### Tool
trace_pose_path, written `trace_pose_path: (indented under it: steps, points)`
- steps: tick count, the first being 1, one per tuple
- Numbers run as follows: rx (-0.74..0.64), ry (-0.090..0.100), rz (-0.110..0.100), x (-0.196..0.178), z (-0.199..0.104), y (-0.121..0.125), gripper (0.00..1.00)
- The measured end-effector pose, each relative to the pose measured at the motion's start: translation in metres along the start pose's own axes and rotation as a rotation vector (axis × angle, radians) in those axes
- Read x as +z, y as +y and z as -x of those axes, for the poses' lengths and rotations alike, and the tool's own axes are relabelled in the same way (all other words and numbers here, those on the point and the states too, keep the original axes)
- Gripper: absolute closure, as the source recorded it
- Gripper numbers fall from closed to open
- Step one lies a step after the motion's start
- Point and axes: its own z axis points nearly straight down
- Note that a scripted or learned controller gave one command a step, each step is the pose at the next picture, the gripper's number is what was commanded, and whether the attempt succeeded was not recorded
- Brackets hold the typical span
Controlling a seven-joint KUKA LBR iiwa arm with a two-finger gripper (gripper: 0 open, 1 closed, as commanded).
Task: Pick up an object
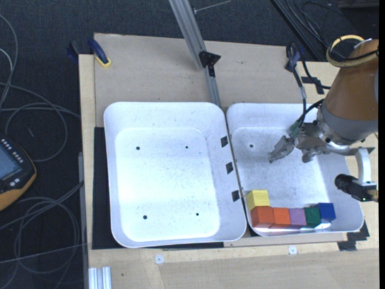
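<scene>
Several coloured blocks lie in a row along the front wall of the right bin (pixel 283 116): a yellow block (pixel 258 197), a red block (pixel 262 215), an orange block (pixel 281 216), a purple block (pixel 298 217), a green block (pixel 312 214) and a blue block (pixel 326 211). My gripper (pixel 295 154) hovers over the middle of the right bin, behind the row of blocks and apart from them. Its two fingers are spread open with nothing between them.
The left bin (pixel 162 173) sits beside the right one, with small black clips along the shared wall. A metal pole (pixel 192 35) slants up from behind the bins. Cables lie on the dark floor to the left and top right.
</scene>
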Motion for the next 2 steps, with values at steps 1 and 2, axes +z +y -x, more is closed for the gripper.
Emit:
trace_pose_path:
  steps: [1,2]
  points:
    - [-0.003,-0.001,-0.001,0.047,-0.020,0.041,0.00]
    - [-0.006,0.000,0.008,0.004,-0.066,0.130,0.00]
